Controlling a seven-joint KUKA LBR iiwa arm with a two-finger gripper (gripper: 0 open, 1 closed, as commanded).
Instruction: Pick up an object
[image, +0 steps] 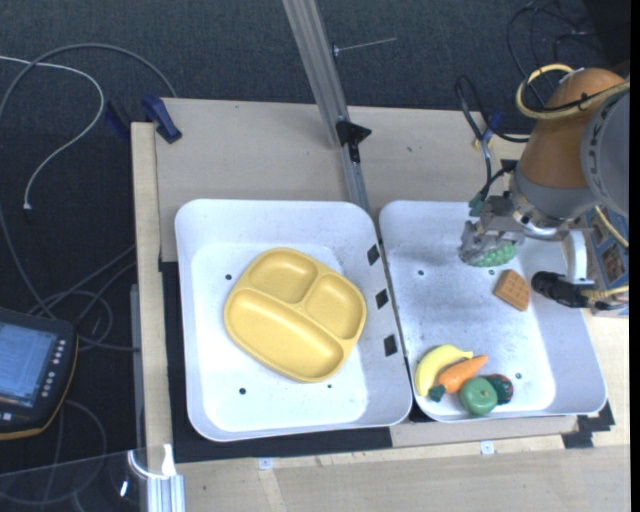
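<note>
The camera view shows the desk (290, 470) carrying two white bins, and the grey and orange arm (565, 140) reaches into the right bin (450, 300) from its far right side. The left bin (200, 400), well apart from the fingers (488, 245), holds a yellow divided plate (295, 313), which lies flat in the middle. The fingers are lowered over a small green object (494, 256) at the far side of the right bin; I judge this is the chosen thing, but I cannot tell if they are clenched on it or released. Just beside them lies a tan waffle piece (512, 290). Nearer the front edge, a banana (437, 365), a carrot (462, 373) and a green apple (479, 396) crowd one corner, probably pushed there together.
</note>
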